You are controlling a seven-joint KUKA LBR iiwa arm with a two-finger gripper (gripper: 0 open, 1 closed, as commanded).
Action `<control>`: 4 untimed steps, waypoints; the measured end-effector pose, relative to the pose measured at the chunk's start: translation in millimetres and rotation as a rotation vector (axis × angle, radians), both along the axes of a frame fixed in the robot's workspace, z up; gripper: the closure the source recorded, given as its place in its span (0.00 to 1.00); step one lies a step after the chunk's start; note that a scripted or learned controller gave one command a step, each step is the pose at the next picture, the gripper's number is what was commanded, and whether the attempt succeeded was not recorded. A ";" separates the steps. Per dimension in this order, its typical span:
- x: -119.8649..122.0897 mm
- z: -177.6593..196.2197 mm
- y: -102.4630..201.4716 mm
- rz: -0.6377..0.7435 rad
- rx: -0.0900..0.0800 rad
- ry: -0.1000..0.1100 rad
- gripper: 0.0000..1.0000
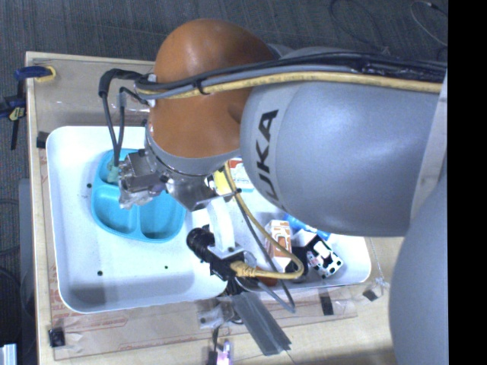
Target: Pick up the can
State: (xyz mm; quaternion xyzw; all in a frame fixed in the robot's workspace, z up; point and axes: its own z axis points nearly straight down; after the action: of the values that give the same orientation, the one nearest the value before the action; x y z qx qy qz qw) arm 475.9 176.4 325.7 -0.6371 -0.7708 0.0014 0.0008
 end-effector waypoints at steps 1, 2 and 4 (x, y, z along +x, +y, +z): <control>0.1 19.3 28.1 0.156 0.000 0.000 1.00; -0.2 28.8 29.7 0.165 -0.002 0.003 1.00; -1.3 47.7 34.0 0.188 -0.004 0.009 1.00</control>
State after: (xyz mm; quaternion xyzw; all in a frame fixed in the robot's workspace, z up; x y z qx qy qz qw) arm 474.6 210.4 373.4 -0.5621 -0.8271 0.0060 0.0030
